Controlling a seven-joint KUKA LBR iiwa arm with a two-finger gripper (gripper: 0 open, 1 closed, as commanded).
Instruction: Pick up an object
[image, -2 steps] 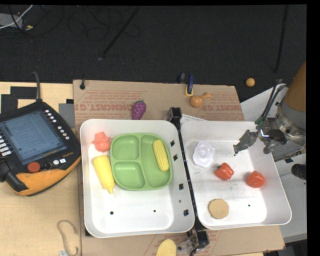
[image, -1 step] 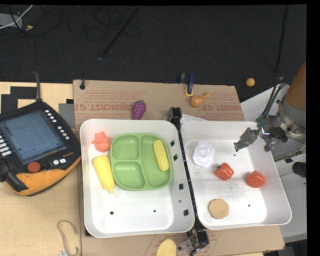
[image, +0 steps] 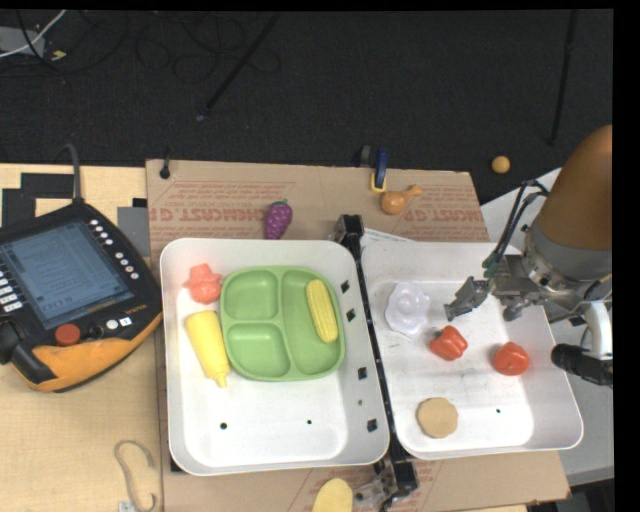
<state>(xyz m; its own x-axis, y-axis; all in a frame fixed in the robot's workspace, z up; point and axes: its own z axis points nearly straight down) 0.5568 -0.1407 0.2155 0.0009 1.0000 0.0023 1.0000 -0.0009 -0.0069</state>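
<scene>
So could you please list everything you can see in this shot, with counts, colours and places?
bins: 2, white, side by side
divided plate: 1, green, left bin
corn: 1, yellow, on plate
yellow piece: 1, left of plate
pink piece: 1, left bin's far corner
red pieces: 2, right bin
clear cup: 1, right bin
round cookie: 1, tan, right bin
grapes: 1, purple, behind bins
pendant: 1, left
gripper: 1, above right bin
</scene>
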